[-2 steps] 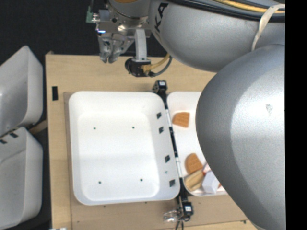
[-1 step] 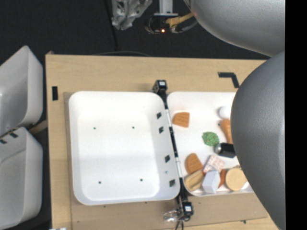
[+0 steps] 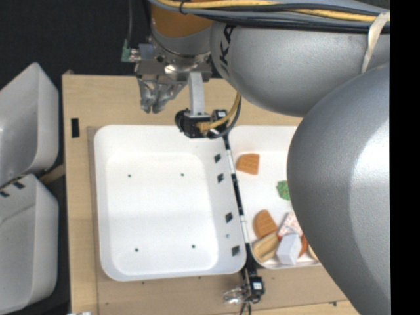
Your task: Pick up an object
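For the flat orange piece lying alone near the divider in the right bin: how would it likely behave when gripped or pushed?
The orange piece looks thin and flat, so it would probably slide rather than roll. Lying low on the right bin floor, its edges may be hard to pinch. It looks small, likely light.

Bright, even overhead light; soft shadow across the left bin (image 3: 111, 241); sharp focus.

No legible text, label, brand, number or sign anywhere: only part of a dark marking, cut off and unreadable, on the grey arm (image 3: 226, 44) just below its orange band (image 3: 187, 8), and small black unlettered tabs along the divider (image 3: 230, 195) between the bins.
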### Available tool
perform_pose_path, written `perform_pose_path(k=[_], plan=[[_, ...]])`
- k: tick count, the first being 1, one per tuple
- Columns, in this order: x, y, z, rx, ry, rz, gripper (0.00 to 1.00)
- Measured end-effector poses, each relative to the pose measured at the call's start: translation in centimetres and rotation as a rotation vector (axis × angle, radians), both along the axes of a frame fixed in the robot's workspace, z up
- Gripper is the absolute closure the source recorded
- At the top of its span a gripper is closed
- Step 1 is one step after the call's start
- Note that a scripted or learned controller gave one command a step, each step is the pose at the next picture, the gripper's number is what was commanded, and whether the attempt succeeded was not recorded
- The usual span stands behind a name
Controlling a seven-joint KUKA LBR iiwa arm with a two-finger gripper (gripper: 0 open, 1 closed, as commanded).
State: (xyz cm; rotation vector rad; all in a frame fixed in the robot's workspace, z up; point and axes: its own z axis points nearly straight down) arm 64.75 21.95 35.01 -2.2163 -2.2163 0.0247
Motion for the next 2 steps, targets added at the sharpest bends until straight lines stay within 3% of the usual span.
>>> perform_pose_path(k=[1,2], plan=[[-1.6,-0.4,10.1,0.01,-0.026,0.005,1.0],[-2.7,0.1,11.3,0.006,-0.019,0.004,1.0]])
